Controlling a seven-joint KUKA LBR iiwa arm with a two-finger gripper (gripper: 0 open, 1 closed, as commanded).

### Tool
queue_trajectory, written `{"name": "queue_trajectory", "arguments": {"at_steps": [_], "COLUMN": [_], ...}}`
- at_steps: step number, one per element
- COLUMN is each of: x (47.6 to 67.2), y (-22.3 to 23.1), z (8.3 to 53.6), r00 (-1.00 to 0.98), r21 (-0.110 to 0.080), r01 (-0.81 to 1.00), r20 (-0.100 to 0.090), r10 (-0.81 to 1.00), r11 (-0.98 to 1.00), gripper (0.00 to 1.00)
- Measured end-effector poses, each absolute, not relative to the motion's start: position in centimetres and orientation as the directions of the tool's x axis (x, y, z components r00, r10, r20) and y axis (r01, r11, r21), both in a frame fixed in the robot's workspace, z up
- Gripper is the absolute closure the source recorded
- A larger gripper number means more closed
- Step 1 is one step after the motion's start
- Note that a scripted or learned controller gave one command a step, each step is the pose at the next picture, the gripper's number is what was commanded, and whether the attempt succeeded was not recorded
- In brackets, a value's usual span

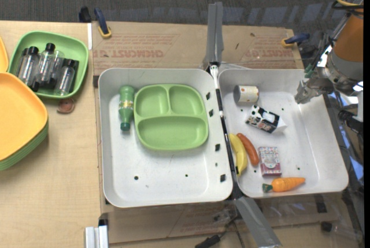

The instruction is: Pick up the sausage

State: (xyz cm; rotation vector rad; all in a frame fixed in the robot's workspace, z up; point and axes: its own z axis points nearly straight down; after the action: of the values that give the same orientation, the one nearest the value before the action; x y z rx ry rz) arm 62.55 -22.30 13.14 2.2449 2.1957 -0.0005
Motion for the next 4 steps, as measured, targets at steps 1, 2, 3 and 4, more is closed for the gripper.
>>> {"name": "queue_trajectory", "arguments": {"at_steps": [1,2,3,4], "x": [65.9,65.9,65.9,65.9], "y": [-21.5,-21.4,-21.3,-21.3], "z": [11.6,16.3,17.1,18.0], "r00": [0.459,0.525,0.521,0.518], "r21": [-0.001,0.0,0.0,-0.001], "r01": [0.889,0.851,0.853,0.855], "r20": [-0.002,-0.002,-0.004,-0.007], "r10": [0.889,0.851,0.853,0.855], "r11": [-0.459,-0.525,-0.521,-0.518], "gripper": [1.0,1.0,1.0,1.0]}}
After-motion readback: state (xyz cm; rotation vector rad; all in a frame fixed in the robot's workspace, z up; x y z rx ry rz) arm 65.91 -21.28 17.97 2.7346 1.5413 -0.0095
